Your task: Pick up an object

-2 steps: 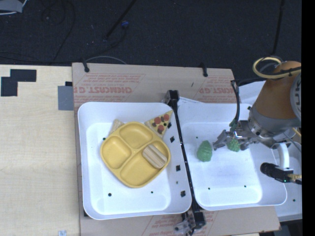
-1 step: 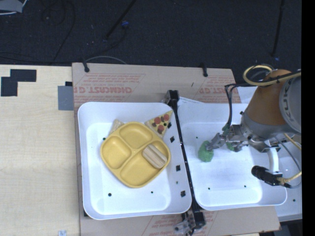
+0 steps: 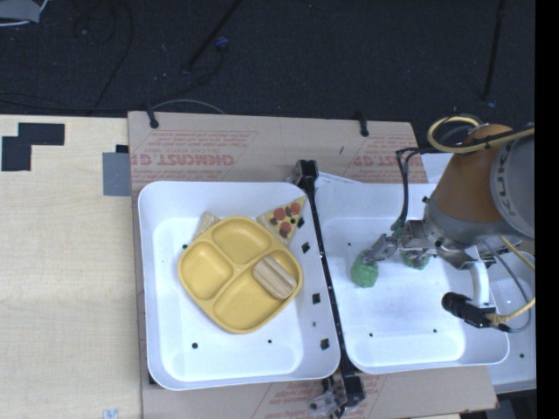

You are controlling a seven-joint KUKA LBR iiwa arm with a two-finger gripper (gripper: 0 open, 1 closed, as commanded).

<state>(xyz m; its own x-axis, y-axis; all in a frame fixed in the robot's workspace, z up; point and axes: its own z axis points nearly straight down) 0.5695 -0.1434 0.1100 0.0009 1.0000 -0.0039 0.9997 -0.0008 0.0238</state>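
A small green lump (image 3: 365, 274) lies on the floor of the right bin (image 3: 410, 339), near its left wall. My gripper (image 3: 381, 252) is low inside that bin, just above and to the right of the green lump, close to it or touching it. The grey arm with its orange band (image 3: 472, 190) reaches in from the right. In the left bin (image 3: 166, 321) a yellow divided plate (image 3: 229, 278) holds a tan block (image 3: 274, 278) in its right compartment. A toy pizza slice (image 3: 286, 217) lies just beyond the plate's far right edge.
A black divider (image 3: 316, 260) runs between the two bins. Black cables (image 3: 472, 311) hang off the arm over the right bin's right side. Cardboard (image 3: 262, 151) lies under both bins, with a wooden bench (image 3: 61, 269) to the left.
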